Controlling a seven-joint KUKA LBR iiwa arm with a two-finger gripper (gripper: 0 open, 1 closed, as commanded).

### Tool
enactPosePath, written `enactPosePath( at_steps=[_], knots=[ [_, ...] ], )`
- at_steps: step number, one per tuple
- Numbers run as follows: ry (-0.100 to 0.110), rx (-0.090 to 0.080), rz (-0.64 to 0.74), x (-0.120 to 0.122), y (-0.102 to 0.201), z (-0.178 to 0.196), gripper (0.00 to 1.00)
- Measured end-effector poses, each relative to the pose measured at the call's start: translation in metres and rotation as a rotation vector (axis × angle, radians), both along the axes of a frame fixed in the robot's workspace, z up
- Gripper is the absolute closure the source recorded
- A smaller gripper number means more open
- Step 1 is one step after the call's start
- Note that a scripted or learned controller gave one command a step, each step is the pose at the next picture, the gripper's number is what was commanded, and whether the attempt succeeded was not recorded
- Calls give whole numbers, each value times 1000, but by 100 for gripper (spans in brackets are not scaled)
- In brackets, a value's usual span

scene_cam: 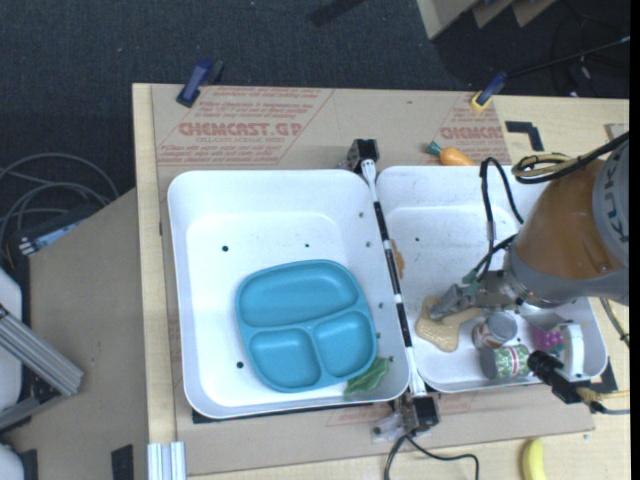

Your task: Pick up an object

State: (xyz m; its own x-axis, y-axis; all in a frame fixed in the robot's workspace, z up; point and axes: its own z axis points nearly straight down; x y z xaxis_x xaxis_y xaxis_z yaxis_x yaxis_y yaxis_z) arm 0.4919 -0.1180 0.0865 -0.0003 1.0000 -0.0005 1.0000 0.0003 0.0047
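Observation:
My gripper (452,304) reaches in from the right and hovers low in the right bin (440,193), its fingers spread open with nothing between them. Just below its tips lies a tan, bread-like piece (438,332). To the right of that piece are a round silver lid (497,325), a small printed can (506,361) and a pink and white bottle (561,344). The grey arm with its orange band (568,230) covers the right bin's right side.
The left bin (200,218) holds a blue divided plate (305,324) with a green leafy item (367,377) at its lower right corner. A black divider rail (385,258) separates the bins. An orange carrot (456,155) and a yellow banana (533,458) lie on the bench outside the bins.

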Motion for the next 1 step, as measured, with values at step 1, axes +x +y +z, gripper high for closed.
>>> enactPosePath(
  at_steps=[1],
  knots=[
    [-1, -2, -1, 15, 17, 0, 0]
  ],
)
